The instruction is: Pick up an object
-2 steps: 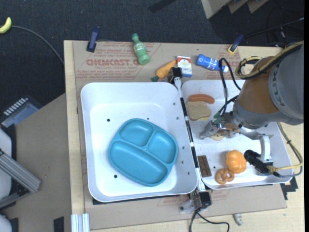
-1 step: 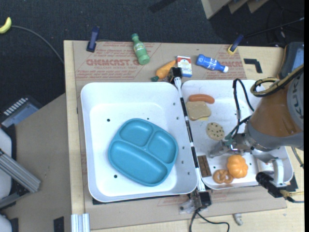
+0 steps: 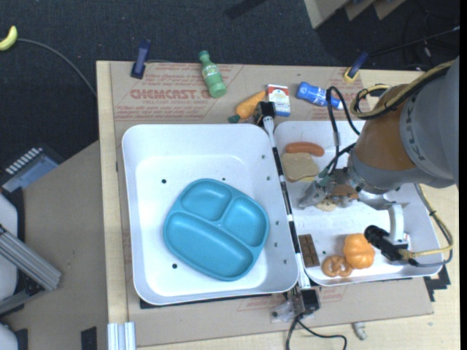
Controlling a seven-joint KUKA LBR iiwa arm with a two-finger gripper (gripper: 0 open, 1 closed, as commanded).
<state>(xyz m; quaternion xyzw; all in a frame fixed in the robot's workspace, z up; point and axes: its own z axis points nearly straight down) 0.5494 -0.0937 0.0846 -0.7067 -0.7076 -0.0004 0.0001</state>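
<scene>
Although the arm's bulk hides the gripper's [image 3: 325,193] grip state, it sits low in the right bin [image 3: 419,265], just below the bread slice [image 3: 300,167]; the sausage [image 3: 303,149] lies farther up, long axis left-right.

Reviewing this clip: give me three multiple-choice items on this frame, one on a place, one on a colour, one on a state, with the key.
1. Where is the divided tray?
A. left bin
B. right bin
C. on the cardboard above the bins

2. What colour is the bottle above the bins?
A. red
B. green
C. black

3. How does the bottle lie?
A. upright
B. on its side
C. inside a bin

Key: 1 A, the tray rests on the floor of the left bin. 2 B, its body and cap are green. 3 B, it lies flat on the cardboard, outside both bins.
</scene>
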